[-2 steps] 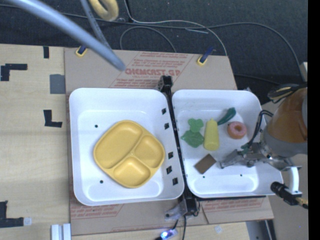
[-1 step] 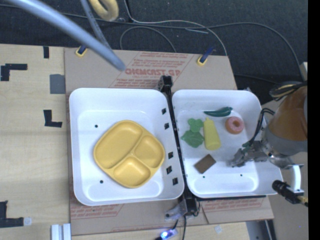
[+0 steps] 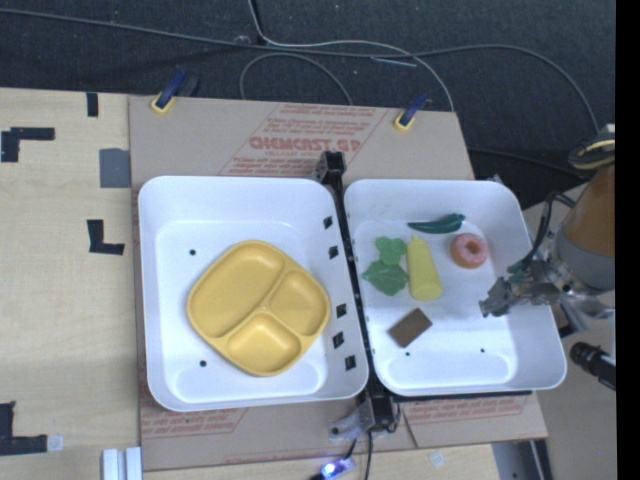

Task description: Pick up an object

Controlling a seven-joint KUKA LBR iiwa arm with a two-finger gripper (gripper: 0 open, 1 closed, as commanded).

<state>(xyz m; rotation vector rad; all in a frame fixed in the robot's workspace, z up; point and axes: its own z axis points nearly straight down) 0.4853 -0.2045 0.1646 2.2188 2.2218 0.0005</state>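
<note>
On the bench, two shallow white bins sit side by side over a sheet of brown cardboard (image 3: 300,143). Within the left bin (image 3: 160,268) lies a yellow divided plate (image 3: 258,306) with three compartments, turned at an angle. Inside the right bin (image 3: 500,363) several small items cluster toward the upper left: a dark green chili pepper (image 3: 436,224) lies near the back wall, a pink frosted doughnut (image 3: 468,250) rests just below and to the right of it, a yellow corn-like piece (image 3: 423,268) stands lengthwise beside a green leafy vegetable toy (image 3: 387,266), the two touching or nearly so, and a brown square block (image 3: 409,327) lies below them, apart from the rest. The arm (image 3: 590,233) enters from the right, and its gripper (image 3: 497,302) hangs at the right bin's right side, near the wall, to the right of the doughnut and apart from every item. Nothing sits between its fingers; whether they are spread or closed is too small and dark to tell. Black cables (image 3: 300,43) trail across the dark floor behind the bench.
</note>
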